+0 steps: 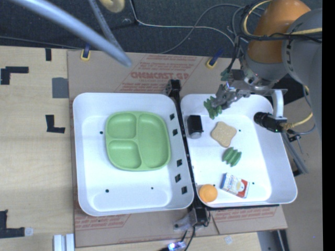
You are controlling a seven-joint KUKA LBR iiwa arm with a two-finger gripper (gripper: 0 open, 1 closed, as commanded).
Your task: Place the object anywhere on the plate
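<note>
Printed matter, one readable-in-part item: the brown cardboard sheet [157,69] lying under the two bins carries red lettering along its far edge, above the left bin [86,156], in one larger heading line with smaller lines above and below it, all too blurred to make out letter for letter. The small carton [233,185] at the near end of the right bin [280,166] shows red, white and blue packaging print, its wording too small to read. No numbers, brand names or signs can be read elsewhere.
</note>
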